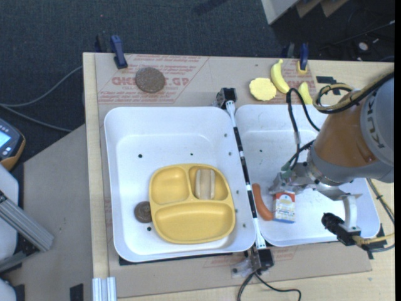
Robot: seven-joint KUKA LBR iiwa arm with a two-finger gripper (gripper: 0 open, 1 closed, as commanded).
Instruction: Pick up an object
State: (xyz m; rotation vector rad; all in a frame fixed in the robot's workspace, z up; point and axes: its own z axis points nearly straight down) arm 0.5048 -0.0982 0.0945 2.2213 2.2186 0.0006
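In the right bin point(313, 231), a small carton point(285, 207) lies near the front, just under the claw point(284, 184); whether the claw is spread or closed cannot be told. An orange sausage point(262, 207) lies just left of the carton, against the bin's wall. The left bin point(125, 130) holds a yellow tray point(188, 221) and a brown disc point(143, 212). Farther back on the table point(207, 74) sit a banana point(279, 76), a yellow slice point(262, 89) and a cookie point(150, 79).
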